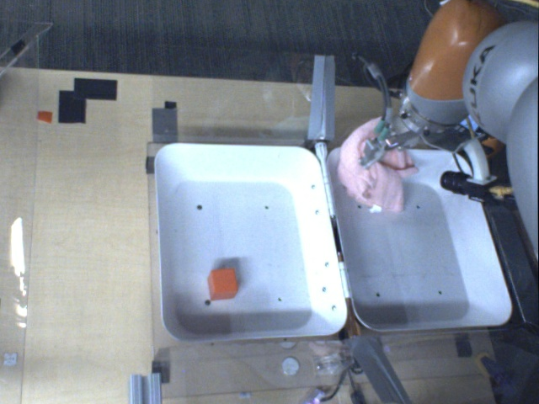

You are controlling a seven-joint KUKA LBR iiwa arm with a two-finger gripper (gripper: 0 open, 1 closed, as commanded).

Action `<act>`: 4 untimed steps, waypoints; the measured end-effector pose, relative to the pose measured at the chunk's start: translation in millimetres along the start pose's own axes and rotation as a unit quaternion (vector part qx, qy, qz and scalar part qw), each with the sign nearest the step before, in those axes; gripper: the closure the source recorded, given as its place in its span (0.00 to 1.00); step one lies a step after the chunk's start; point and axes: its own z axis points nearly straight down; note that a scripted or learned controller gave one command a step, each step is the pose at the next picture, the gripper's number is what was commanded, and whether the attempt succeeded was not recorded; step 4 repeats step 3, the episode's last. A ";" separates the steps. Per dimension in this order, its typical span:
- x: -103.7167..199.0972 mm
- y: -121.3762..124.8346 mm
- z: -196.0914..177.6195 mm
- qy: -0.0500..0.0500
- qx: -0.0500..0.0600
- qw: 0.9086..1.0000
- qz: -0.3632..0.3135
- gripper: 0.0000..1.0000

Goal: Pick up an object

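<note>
Broadly, the worktop point(84, 251) fills the left and lower frame, carrying two white bins side by side. Of these, the left bin point(244, 162) sits at centre and the right bin point(438, 310) at centre right. From the upper right the arm point(484, 53) reaches down over the right bin's upper left corner. There a pink cloth point(370, 183) hangs bunched below the gripper point(381, 146), its top fold seemingly pinched between the closed fingers, its lower edge near or touching the bin floor; which, I cannot tell.

Judging by its crumpled drape, the cloth is soft, light and limp. It should not slip from a firm pinch, yet it will sag and swing, and a thin fold could pull free. A thick gathered ridge near its top looks the best hold.

Smallest is an orange block point(223, 284) in the left bin's lower left, well apart from the gripper. It looks stiff, light and easy to squeeze across flat sides.
</note>
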 end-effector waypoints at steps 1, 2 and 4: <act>-14.8 -6.3 -0.4 -0.001 0.000 0.996 -0.093 1.00; -58.8 -24.7 -18.9 -0.002 -0.002 1.000 -0.016 1.00; -0.4 0.5 -1.5 -0.001 -0.001 0.992 -0.128 1.00</act>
